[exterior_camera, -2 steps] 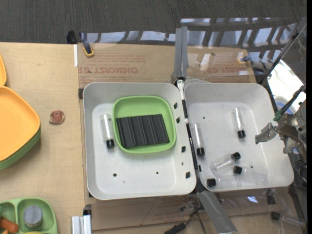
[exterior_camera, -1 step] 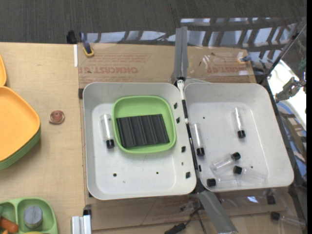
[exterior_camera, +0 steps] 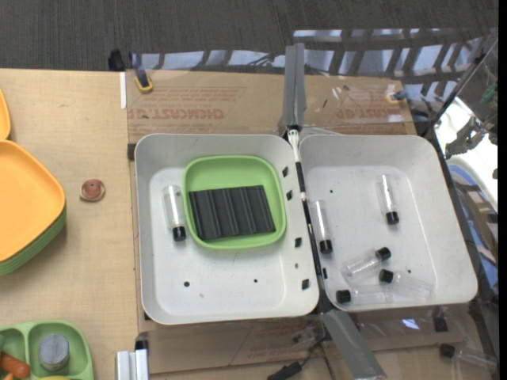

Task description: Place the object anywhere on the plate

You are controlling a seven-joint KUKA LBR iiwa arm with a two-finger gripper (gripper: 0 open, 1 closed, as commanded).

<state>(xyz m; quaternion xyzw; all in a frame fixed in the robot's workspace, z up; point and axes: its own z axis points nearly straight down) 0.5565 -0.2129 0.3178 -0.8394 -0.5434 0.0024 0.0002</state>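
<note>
Pincer: state cannot be told. Left bin [exterior_camera: 222, 291]: green plate [exterior_camera: 234, 165] bearing a black ridged block [exterior_camera: 231, 213]; one capped tube [exterior_camera: 173, 210] lying just left of the plate. Right bin [exterior_camera: 356, 172], right of the plate: several loose capped tubes [exterior_camera: 388, 199].

Green plate [exterior_camera: 234, 172] bearing a black ribbed slab [exterior_camera: 231, 212]; white bins [exterior_camera: 222, 299]; clear, black-capped tubes [exterior_camera: 173, 210]; orange dishes [exterior_camera: 28, 204] at the bench's left edge.
</note>
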